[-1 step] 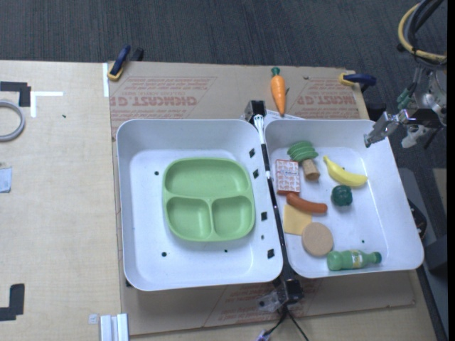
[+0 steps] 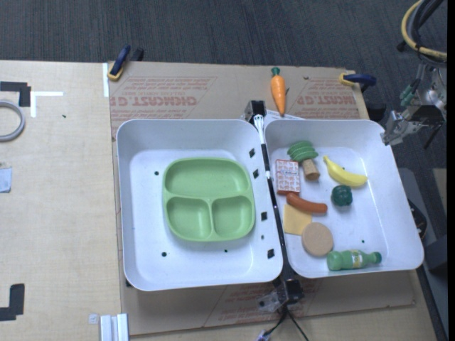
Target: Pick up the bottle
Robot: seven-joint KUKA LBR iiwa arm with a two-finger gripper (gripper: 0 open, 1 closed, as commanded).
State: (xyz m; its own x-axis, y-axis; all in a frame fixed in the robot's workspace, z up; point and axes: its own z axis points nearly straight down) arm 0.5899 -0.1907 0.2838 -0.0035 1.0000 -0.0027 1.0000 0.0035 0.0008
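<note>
While the surface (image 2: 57,212) spreads pale wood under everything, a brown cardboard sheet (image 2: 213,91) lies on it beneath two white bins set side by side. The left bin (image 2: 135,212) holds a green tray (image 2: 210,199) with three compartments, lying flat near its middle. The right bin (image 2: 387,190) carries the small things. The arm (image 2: 426,27) shows at the upper right edge, well apart from the bins' contents; its jaws (image 2: 398,128) hang just outside the right bin's far right corner, and whether they are spread or pressed together cannot be told.

The bottle (image 2: 353,260), green with a yellow band, lies on its side along the near wall of the right bin, just beside a tan disc (image 2: 318,239). Above the disc sits a yellow slice (image 2: 297,220), touching a sausage (image 2: 306,204). A banana (image 2: 345,172) lies toward the far right, with a dark green ball (image 2: 342,197) just below it. A small red-and-white box (image 2: 287,176) rests by the divider, near a green leafy piece (image 2: 302,151) on a brown stub. A carrot (image 2: 277,91) lies on the cardboard beyond the bins.
</note>
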